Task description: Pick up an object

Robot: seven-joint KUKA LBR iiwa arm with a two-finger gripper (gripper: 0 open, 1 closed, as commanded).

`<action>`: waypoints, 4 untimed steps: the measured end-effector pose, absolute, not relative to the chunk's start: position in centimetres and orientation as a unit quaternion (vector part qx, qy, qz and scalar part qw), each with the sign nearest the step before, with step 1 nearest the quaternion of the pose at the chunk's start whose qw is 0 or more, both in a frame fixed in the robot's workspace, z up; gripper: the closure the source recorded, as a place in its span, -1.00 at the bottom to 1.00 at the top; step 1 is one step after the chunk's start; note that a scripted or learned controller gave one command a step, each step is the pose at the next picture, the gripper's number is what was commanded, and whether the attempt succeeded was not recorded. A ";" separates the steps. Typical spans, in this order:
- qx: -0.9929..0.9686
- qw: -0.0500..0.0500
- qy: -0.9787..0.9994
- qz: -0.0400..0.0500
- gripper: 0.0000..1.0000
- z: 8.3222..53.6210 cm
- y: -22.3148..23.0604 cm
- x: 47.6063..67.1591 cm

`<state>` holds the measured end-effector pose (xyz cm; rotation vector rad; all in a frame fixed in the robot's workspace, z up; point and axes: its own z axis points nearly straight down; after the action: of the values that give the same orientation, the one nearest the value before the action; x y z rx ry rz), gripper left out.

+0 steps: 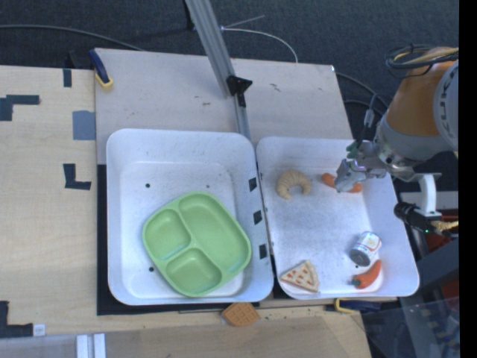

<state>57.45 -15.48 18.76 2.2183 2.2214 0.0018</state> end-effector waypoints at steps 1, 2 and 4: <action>0.707 0.001 0.708 0.001 1.00 22.2 -15.4 57.5; 0.705 -0.002 0.710 0.000 1.00 21.6 -9.2 57.4; 0.704 -0.002 0.710 0.000 1.00 22.8 2.1 57.8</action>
<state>57.79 2.10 22.84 2.2141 2.2330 0.0008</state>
